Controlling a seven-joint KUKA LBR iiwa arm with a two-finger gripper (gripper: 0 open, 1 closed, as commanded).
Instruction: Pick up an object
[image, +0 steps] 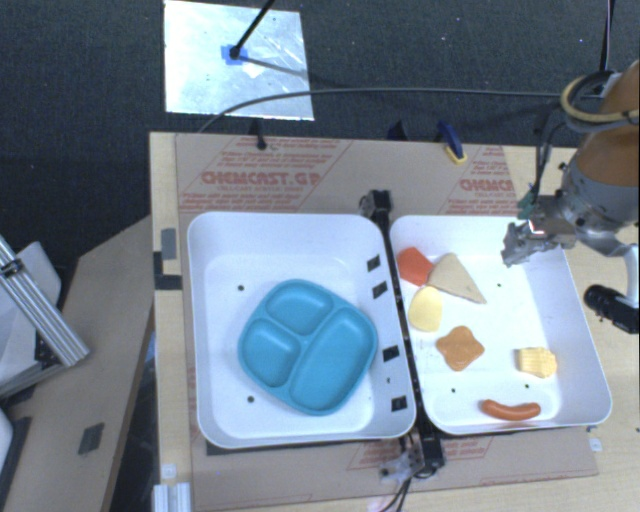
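Observation:
The right bin (570, 320) holds several toy foods: a red-orange piece (413, 265), a tan wedge (457, 279), a pale yellow piece (426, 309), an orange cookie shape (460, 347), a small yellow ridged piece (537, 362) and a red sausage (511, 409). My gripper (524, 243) hangs over the bin's far right part, to the right of the tan wedge and apart from it. Nothing shows between its fingers.
The left bin (215, 300) holds a blue divided plate (307, 345). A black divider with clips (390, 290) runs between the bins. A silver sheet (236, 60) lies beyond the bench. A metal rail (35, 310) sits at the left.

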